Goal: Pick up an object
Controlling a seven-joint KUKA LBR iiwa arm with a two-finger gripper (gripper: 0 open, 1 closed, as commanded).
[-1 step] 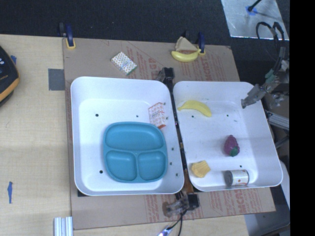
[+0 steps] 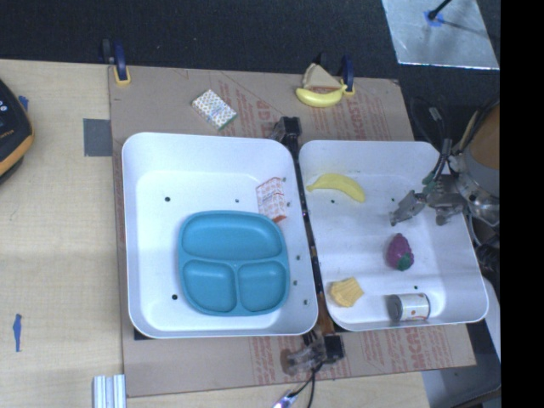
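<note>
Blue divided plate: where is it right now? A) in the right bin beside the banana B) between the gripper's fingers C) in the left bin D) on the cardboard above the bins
C: the blue divided plate lies flat on the floor of the left bin, while the banana lies in the right bin.

Purple eggplant-like toy lies loose in the right bin.

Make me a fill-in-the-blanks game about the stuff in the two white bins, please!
1. The blue divided tray lies in the ____ bin.
2. The banana in the right bin is colored ____.
3. The gripper hovers over the ____ bin.
4. The small can lies below the ____ toy.

Missing words: left; yellow; right; purple
</note>
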